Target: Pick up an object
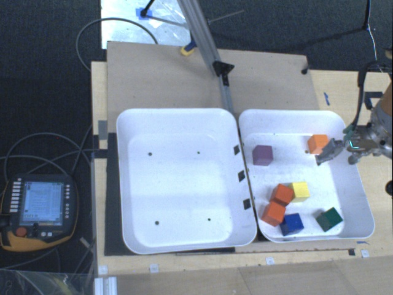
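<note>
Arm: reaching in from right, low over right bin [351,226].
Gripper [329,152]: just beside orange block [317,144], at bin's upper right.
Jaws: opening not discernible.
Other blocks: purple [263,155], yellow [300,191], blue [291,224], green [330,219].

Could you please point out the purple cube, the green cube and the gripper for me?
purple cube [263,155], camera view, on its top face.
green cube [330,218], camera view, on its top face.
gripper [325,153], camera view, at its fingertips.
</note>
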### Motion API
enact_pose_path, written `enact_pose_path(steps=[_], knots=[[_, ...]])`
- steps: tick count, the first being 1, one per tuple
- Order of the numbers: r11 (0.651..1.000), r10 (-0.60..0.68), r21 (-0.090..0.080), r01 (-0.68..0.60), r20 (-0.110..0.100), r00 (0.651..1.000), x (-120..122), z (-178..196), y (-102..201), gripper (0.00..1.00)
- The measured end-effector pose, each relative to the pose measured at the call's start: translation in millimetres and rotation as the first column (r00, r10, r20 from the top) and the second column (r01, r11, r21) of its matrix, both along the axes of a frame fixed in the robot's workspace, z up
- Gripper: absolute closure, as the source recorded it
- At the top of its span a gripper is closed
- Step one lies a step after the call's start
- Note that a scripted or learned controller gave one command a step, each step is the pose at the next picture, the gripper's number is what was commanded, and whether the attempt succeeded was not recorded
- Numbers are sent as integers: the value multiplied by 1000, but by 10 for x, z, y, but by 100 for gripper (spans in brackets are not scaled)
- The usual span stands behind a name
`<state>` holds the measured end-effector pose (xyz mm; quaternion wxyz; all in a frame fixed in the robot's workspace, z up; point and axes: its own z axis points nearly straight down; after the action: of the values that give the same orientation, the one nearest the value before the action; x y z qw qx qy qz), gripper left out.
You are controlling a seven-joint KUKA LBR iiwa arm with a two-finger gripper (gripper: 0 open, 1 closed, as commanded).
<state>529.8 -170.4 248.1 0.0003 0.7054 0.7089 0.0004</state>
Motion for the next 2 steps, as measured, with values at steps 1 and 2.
enact_pose_path(steps=[1, 2], knots=[[1000, -1, 0, 1, 1, 1000, 1, 3, 0, 0], [1000, -3, 1, 3, -4, 1000, -63, -591, 40, 0]])
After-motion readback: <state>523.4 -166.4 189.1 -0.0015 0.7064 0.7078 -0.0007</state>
